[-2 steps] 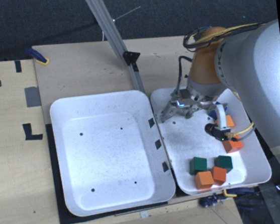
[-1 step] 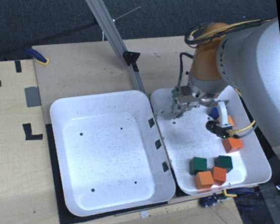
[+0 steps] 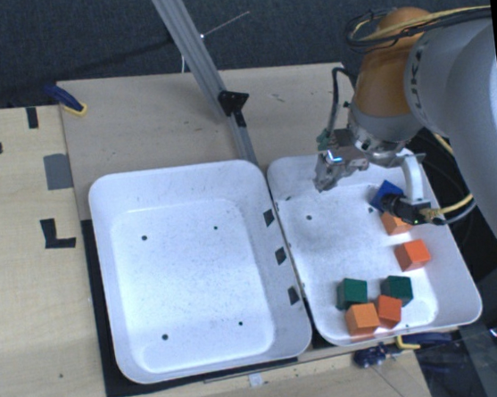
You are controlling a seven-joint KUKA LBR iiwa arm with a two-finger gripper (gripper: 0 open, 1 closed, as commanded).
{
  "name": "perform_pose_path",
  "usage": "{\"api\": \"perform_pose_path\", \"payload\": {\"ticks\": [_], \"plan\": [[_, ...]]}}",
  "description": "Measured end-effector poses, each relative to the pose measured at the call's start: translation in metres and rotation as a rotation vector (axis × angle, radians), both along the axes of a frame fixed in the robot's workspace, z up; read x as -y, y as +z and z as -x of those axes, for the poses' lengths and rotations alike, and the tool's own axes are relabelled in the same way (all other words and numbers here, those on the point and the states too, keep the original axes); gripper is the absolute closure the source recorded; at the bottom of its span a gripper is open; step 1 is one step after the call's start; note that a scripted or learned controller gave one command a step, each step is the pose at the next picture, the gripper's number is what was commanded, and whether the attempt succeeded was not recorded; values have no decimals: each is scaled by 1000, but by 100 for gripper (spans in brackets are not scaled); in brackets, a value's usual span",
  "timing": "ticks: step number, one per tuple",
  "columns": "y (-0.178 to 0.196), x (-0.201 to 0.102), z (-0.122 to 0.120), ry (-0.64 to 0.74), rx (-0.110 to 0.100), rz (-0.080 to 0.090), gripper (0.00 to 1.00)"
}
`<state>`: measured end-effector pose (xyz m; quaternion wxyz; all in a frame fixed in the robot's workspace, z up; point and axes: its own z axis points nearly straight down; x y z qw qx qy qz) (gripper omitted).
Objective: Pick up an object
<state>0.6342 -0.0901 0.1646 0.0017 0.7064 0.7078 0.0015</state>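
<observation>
My gripper [image 3: 327, 178] hangs over the far left part of the right bin [image 3: 326, 246], pointing down, with nothing seen between its fingers. Blocks lie in that bin to its right and nearer the front. A blue block [image 3: 385, 195] and an orange block [image 3: 395, 223] sit by the right wall. Another orange block [image 3: 413, 255] lies below them. At the front are two green blocks [image 3: 353, 292] [image 3: 396, 288] and two orange blocks [image 3: 363, 317] [image 3: 389, 308] close together.
The left bin [image 3: 186, 273] sits beside the right one. A grey metal pole [image 3: 199, 55] slants down from the top to the bins' far edge. The arm's grey body [image 3: 461, 95] looms over the right side. Cables run by the right bin's wall.
</observation>
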Motion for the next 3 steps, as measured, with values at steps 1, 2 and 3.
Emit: {"api": "perform_pose_path", "payload": {"ticks": [1, 2, 3], "plan": [[64, 1, -1, 0, 1, 0, 100], [118, 0, 8, 0, 1, 0, 100], [125, -1, 7, 0, -4, 0, 100]]}}
